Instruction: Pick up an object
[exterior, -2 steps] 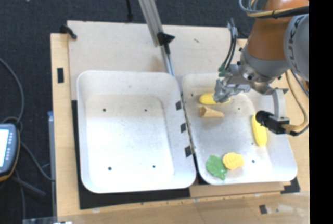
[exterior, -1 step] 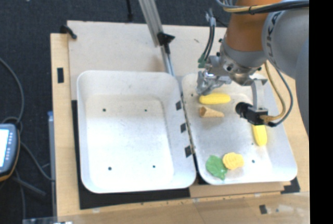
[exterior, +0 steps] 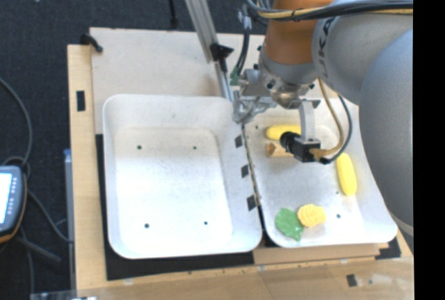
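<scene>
The right bin (exterior: 368,211) holds several small objects. A yellow banana-shaped piece (exterior: 281,132) lies near its back, with a small tan piece (exterior: 272,149) just in front of it. Toward the right wall there is a long yellow piece (exterior: 346,175). A round yellow piece (exterior: 311,215) and a green piece (exterior: 288,223) sit side by side at the front. My gripper (exterior: 245,109) hangs low at the back left corner of the right bin, by the divide between the bins. It is left of the banana-shaped piece, and I see nothing held in it.
The left bin (exterior: 111,152) sits beside the right one. A slanted metal rail (exterior: 198,13) rises behind the bins, close to the wrist. A black cable fitting (exterior: 303,147) on the arm hangs over the right bin. The grey arm covers the right bin's back right.
</scene>
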`<state>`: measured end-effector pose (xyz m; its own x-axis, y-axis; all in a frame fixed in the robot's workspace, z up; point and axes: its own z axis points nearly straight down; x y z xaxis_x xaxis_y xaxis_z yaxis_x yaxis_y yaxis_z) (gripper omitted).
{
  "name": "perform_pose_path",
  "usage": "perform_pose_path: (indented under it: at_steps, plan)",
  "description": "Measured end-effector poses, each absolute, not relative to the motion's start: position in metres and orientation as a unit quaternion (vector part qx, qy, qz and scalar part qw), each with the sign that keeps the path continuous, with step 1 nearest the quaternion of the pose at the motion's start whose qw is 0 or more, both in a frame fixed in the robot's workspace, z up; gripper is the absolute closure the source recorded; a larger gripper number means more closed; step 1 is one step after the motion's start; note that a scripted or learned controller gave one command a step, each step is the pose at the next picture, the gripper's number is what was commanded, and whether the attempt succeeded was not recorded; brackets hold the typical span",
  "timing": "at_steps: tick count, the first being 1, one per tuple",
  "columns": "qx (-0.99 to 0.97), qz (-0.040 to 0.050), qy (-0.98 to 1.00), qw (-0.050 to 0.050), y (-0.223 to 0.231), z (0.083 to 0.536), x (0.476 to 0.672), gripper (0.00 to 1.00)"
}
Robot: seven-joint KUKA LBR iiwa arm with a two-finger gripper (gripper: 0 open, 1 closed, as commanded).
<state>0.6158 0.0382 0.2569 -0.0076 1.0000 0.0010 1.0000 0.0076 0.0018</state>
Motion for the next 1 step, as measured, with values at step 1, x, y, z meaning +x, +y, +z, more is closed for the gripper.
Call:
perform_pose_path:
  at_steps: [1]
  plan:
    - [0.705, 0.0001, 0.709, 0.0, 0.0876, 0.2419, 0.6208, 1.0]
